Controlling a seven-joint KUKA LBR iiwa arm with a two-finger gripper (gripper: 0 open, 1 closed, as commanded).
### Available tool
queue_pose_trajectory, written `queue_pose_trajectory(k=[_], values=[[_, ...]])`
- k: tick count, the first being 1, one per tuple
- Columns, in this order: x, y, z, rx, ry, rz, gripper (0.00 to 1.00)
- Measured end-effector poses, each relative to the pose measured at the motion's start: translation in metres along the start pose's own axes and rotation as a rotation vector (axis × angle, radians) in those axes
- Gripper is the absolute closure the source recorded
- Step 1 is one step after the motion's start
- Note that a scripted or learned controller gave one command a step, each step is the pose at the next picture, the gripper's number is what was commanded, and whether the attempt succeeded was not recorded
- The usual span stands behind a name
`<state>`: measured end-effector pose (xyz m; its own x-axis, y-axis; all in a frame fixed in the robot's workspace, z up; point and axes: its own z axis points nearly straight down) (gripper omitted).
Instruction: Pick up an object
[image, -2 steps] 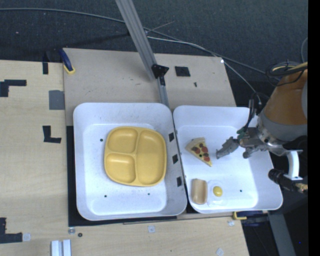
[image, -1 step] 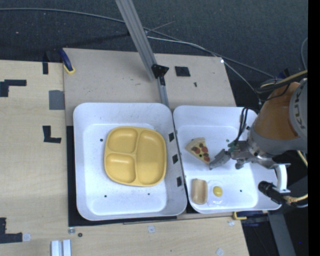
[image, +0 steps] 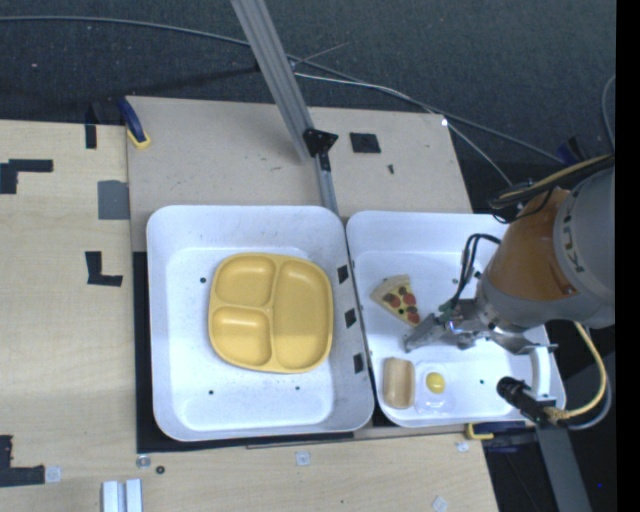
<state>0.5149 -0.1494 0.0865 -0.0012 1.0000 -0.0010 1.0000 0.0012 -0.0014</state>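
In the right bin lie three toy foods. A pizza slice rests near the bin's left side, a tan bread slice lies at the front left, and a fried egg sits just right of the bread. My gripper reaches in from the right and hovers low between the pizza slice and the bread, its tip pointing left. Nothing shows in its grasp. The arm's orange band rises above the bin's right half.
The left bin holds a yellow divided plate. A metal pole slants across the bench at the back. Cables loop along the right bin's outer edge.
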Motion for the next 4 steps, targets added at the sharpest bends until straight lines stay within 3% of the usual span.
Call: queue_pose_trajectory(k=[1, 2, 4], values=[[-0.001, 0.001, -0.013, -0.002, -0.002, 0.001, 1.0], [-0.008, -0.005, -0.062, -0.003, 0.0, 0.002, 1.0], [-0.008, 0.008, -0.153, -0.004, 0.0, 0.0, 1.0]])
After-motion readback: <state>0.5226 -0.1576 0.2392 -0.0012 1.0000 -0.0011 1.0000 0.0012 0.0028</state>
